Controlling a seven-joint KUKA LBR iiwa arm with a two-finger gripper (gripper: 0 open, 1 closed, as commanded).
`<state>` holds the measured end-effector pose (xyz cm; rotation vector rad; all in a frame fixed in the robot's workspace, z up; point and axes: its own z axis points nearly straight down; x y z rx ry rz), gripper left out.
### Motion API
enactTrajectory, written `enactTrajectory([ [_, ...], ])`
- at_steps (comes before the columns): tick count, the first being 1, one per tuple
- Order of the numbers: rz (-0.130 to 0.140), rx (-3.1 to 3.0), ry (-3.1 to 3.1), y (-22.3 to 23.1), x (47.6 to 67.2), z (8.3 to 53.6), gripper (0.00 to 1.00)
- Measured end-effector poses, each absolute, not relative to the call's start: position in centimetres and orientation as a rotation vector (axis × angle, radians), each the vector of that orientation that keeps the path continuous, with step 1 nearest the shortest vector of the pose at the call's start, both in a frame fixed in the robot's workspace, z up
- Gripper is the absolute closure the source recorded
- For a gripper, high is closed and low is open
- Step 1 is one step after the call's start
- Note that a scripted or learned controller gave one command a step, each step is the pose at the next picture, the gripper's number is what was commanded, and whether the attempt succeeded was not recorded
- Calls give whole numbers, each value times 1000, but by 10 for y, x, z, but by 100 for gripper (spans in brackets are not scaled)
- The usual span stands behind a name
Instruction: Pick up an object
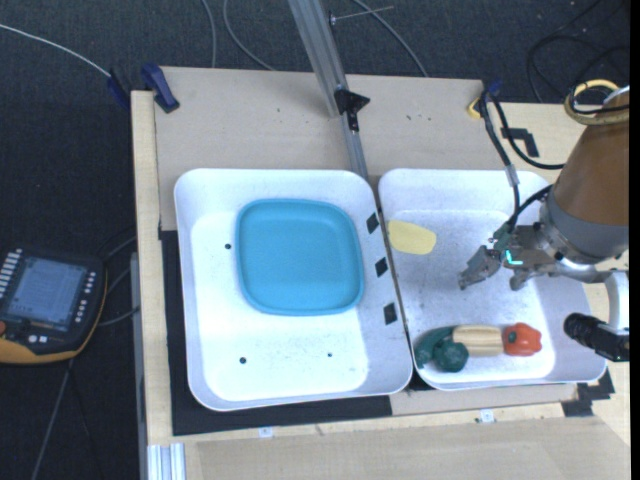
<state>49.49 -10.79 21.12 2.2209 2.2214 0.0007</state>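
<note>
The arm is seen reaching in from the right, its orange band above the grey wrist, with the gripper held over the middle of the right bin. The two fingers are spread apart and pointed down and to the left. Nothing is held between them, and bare bin floor is seen under them. Whether the fingertips touch the floor cannot be told.

Three objects are found below the gripper, along the near wall of that bin. A tan roll lies on its side almost straight below the gripper. A green piece is set touching its left end, and a red piece touches its right end. All three lie apart from the fingers. To the upper left of the gripper, well apart from it, a flat yellow piece lies near the bin's left wall.

Farther left, past the divide between the bins, the left bin is seen with a blue plate lying flat in it. A metal pole slants in from the top of the view toward the gap between the bins, up and left of the gripper. Black cables are draped from the bench corner down to the wrist, just above the gripper. A pendant lies on the floor at the far left.
</note>
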Motion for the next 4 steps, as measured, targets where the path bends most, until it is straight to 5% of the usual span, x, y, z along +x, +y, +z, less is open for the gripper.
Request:
enactTrajectory([
  [1,1,2221,2221,-108,495,211,0],
  [4,-2,2223,2223,-108,499,94,0],
])
